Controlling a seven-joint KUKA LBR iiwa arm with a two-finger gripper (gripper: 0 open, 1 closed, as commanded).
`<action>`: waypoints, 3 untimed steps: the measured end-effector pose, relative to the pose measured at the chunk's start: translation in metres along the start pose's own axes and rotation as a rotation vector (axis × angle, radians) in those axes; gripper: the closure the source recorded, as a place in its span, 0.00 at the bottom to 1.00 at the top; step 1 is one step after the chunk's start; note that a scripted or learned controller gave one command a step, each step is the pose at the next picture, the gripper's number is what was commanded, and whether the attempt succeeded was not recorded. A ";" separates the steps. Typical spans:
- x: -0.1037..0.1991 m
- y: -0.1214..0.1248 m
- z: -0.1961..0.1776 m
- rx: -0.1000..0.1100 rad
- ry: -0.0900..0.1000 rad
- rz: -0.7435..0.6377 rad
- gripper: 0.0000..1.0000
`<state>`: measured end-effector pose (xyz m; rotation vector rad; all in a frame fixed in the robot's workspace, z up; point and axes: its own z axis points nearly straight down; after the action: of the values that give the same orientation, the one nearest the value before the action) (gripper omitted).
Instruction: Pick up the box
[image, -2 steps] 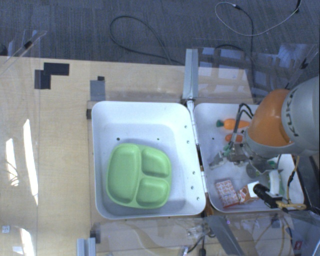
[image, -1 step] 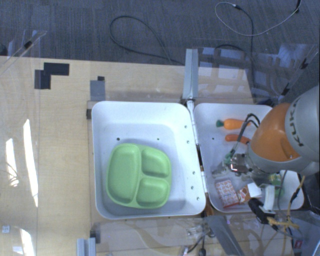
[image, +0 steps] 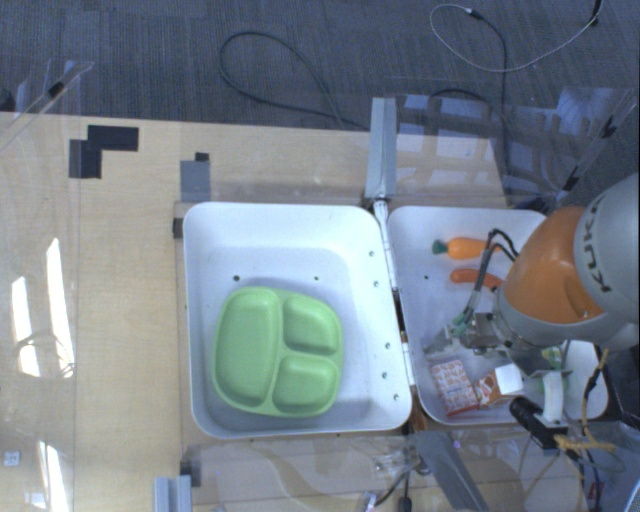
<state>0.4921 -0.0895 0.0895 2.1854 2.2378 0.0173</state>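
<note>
The box (image: 452, 385), a small flat carton with a red-and-white patterned face, lies tilted in the near part of the right bin (image: 420, 300), close to that bin's front wall and a little right of the divider between the two bins. Just beside its right edge sit a small orange-red piece and a white block (image: 507, 379), too small to name further. Above the box, the gripper (image: 470, 335) hangs low over the bin floor, its metal parts ending just above and slightly right of the box's upper corner; whether its fingers are spread or closed cannot be told from this angle, and nothing is seen between them. The arm (image: 560, 275) enters from the right, its orange band bulking over the right half of the bin and hiding part of the floor there. Farther back in the same bin lie two orange carrot-shaped toys (image: 462, 247), one behind the other, near the arm's black cable. The left bin (image: 280, 225) holds a light green divided tray (image: 278, 351) with three compartments, resting toward its front.
</note>
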 end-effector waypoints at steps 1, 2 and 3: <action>0.002 0.019 -0.023 0.012 0.003 -0.236 0.00; 0.001 0.000 0.000 0.000 0.001 -0.329 0.00; -0.001 -0.001 0.000 0.002 0.003 -0.212 0.00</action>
<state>0.4914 -0.0906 0.0894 1.9382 2.4582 0.0161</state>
